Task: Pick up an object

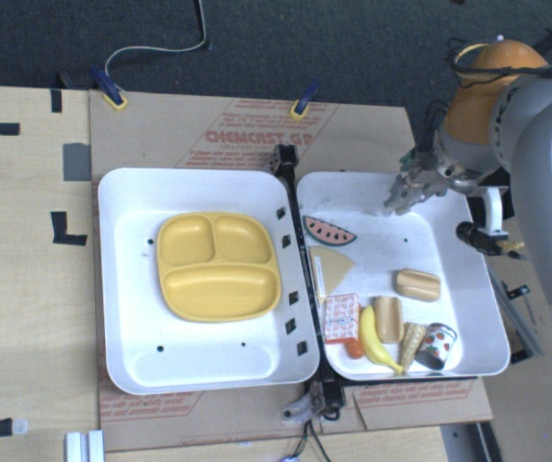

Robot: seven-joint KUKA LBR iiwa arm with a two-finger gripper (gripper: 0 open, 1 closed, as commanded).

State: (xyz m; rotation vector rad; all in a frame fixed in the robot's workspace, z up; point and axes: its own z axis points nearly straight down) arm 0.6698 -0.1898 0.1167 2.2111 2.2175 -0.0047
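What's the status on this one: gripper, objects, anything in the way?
Gripper low over the right bin's far end, nothing seen held. Watermelon slice nearest; bread roll and banana farther. Nothing in the way.

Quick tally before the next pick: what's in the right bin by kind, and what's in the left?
Right bin:
Watermelon slice: 1
Cheese wedge: 1
Red-and-white packet: 1
Banana: 1
Bread rolls: 2
Cone: 1
Dark round piece: 1
Small orange piece: 1
Left bin:
Yellow divided plate: 1
Total: 10
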